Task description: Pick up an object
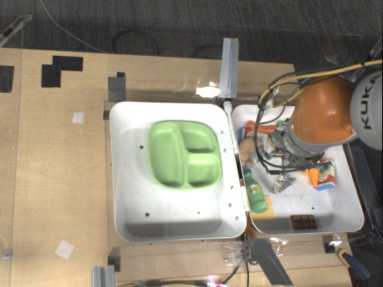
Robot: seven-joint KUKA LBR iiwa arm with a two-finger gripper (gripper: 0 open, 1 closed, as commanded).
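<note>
From my seat the arm's orange band [322, 112] hangs over the right bin [353, 211], and the tool [286, 181] sits low beneath it amid a knot of cables; I cannot tell how it is set, because the wrist and wiring cover it from this slanted view. The candidates lie around it in that bin: a green bottle [257, 197] at about eight o'clock from the tool, along the bin's left wall; an orange and blue packet [322, 176] at three o'clock, just beside the wrist; a small dark brown block [303, 222] at five o'clock, near the front wall; and some red and orange pieces [263, 127] at eleven o'clock, partly hidden by cables. I judge the bottle to be light, stiff plastic, rounded and smooth, so likely to roll or slip; I would take it across its body, not along its length. The packet looks like thin card or foil, light and crushable, best pinched on its flat faces. The brown block looks rigid and flat, lying close to the floor, so hard to get under. The left bin [125, 178] holds a pale green divided tray [182, 154], matte, moulded, with rounded corners and three compartments, too broad to grip except at its rim. Both bins are glossy white plastic on a tan board tabletop [54, 178].
</note>
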